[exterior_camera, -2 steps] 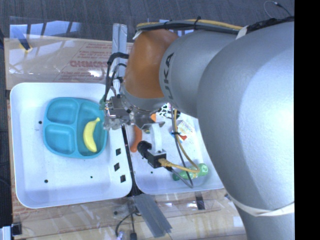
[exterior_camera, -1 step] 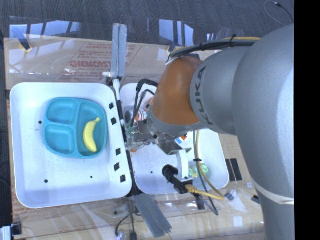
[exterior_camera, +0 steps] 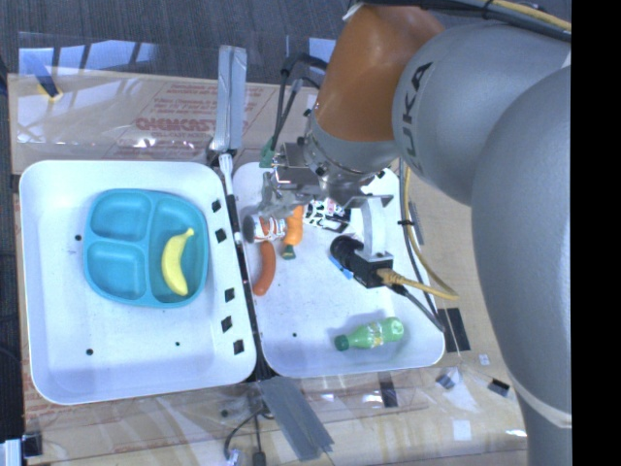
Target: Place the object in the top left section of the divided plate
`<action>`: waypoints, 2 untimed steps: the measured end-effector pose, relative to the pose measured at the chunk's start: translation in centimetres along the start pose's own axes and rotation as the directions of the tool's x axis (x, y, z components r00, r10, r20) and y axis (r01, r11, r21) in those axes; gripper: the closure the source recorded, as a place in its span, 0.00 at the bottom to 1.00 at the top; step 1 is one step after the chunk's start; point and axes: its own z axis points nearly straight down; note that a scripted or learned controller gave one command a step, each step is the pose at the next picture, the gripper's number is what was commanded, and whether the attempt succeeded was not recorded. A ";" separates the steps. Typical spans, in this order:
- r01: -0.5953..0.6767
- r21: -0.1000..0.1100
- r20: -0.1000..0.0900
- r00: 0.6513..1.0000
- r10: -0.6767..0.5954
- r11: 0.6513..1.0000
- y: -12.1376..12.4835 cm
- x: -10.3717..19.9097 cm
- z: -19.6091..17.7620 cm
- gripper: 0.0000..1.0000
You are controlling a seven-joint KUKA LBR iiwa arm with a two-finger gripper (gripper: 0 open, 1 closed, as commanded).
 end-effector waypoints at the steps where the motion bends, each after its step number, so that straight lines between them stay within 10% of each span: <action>1: 0.174 0.004 -0.001 0.985 -0.174 0.985 -1.7 -7.2 0.6 1.00; 2: 0.114 0.000 0.000 0.994 -0.114 0.994 4.7 -9.9 -2.0 1.00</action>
